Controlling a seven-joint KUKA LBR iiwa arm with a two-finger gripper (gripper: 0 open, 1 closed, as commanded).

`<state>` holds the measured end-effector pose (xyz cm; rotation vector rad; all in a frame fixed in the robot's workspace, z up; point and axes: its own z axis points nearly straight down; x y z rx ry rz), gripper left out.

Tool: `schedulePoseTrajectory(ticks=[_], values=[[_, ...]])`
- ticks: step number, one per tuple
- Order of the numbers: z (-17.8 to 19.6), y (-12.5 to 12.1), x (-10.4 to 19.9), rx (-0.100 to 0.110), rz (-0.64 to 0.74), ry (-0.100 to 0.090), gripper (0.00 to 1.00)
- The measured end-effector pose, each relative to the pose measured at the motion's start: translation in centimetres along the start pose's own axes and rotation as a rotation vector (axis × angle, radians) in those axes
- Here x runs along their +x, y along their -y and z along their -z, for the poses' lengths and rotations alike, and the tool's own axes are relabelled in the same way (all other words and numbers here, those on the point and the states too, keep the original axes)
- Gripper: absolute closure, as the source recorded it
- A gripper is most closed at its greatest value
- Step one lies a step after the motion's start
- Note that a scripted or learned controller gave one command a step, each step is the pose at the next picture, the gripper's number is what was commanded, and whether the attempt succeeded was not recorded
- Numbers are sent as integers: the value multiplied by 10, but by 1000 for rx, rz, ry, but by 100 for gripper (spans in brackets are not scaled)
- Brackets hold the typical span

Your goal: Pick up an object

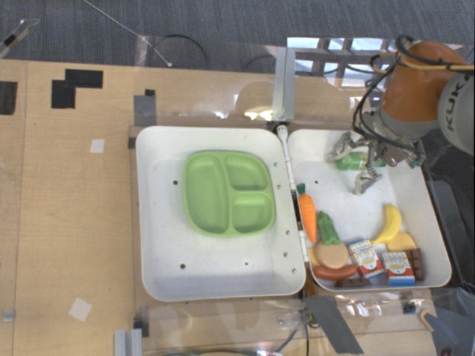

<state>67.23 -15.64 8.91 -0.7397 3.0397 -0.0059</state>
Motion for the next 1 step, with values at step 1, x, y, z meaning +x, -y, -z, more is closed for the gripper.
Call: schedulePoseTrajectory(ticks=[1], values=[[-1, -44, -22, -4, -65, -1, 0]])
